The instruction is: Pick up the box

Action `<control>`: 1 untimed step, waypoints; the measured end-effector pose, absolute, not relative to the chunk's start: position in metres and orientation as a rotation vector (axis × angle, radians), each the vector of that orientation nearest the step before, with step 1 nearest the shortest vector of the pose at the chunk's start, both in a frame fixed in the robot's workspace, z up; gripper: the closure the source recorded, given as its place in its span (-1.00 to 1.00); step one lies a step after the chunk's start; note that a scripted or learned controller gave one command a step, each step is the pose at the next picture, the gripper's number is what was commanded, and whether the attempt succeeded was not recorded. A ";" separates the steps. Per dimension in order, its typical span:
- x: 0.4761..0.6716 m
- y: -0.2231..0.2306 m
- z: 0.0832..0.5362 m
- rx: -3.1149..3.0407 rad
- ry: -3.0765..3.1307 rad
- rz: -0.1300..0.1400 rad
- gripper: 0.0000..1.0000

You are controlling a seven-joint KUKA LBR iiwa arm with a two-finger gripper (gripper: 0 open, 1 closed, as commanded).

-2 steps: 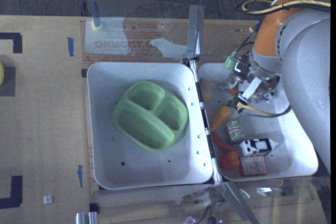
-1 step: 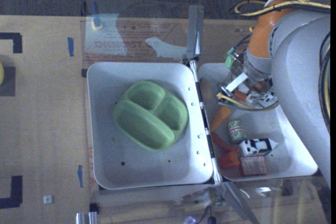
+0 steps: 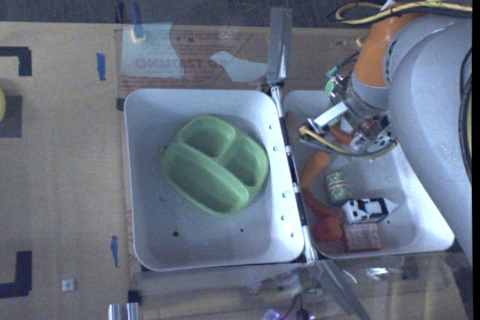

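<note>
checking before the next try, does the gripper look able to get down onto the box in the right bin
Probably yes. The box lies uncovered at the near edge of the right bin, with the gripper above that bin's far end, though a cow-patterned item crowds it.

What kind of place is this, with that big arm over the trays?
Most likely a robotics lab or test bench: a grey robot arm reaches over two white bins holding toy-like items, and blue tape marks dot the wooden bench.
</note>
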State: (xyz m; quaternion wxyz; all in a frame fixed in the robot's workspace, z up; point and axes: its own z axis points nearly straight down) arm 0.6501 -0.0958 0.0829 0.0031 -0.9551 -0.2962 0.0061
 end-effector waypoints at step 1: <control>0.592 -0.109 0.085 -2.936 -1.111 0.000 -1.00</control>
